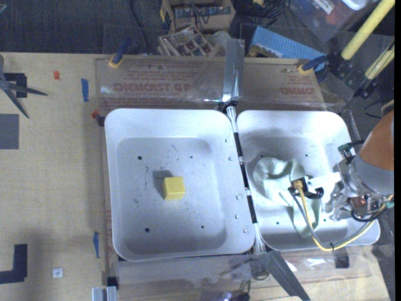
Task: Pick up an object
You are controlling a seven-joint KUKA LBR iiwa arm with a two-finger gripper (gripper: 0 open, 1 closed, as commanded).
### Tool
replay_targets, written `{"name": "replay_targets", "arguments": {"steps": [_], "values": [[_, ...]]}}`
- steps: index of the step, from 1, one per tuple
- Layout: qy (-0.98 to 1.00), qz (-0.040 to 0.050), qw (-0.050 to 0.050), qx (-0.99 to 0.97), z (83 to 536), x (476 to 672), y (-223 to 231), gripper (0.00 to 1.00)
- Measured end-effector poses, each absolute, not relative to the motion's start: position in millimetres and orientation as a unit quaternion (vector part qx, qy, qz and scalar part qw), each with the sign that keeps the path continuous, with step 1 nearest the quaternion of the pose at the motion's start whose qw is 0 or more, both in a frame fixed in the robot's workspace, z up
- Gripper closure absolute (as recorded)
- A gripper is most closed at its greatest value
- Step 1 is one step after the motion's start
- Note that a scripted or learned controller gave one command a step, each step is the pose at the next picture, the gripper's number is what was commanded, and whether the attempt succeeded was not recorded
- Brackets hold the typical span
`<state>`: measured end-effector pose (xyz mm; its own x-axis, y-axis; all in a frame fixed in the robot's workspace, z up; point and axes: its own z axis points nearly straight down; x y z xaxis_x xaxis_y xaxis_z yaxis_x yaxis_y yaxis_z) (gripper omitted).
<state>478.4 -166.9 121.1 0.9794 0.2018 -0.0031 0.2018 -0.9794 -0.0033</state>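
arm [377,168]: cut off by right frame edge | right bin [294,129]: near-right corner hidden under arm | pale crumpled thing [270,170]: blurred, can't ID | dark specks [139,158] in left bin [125,130]: too small to tell

The left bin [113,187] and right bin [294,121] sit touching on the wooden bench [50,187], a blue tape strip [84,89] left of them.

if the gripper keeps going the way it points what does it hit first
Probably the bare floor of the right bin under the gripper; the pale crumpled thing lies off to one side. Depth is unclear.
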Motion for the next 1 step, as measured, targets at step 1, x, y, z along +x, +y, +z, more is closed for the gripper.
{"name": "replay_targets", "arguments": {"steps": [1], "values": [[-0.102,0.001,0.001,-0.995,165.8,508.8,-145.0,1.0]]}}
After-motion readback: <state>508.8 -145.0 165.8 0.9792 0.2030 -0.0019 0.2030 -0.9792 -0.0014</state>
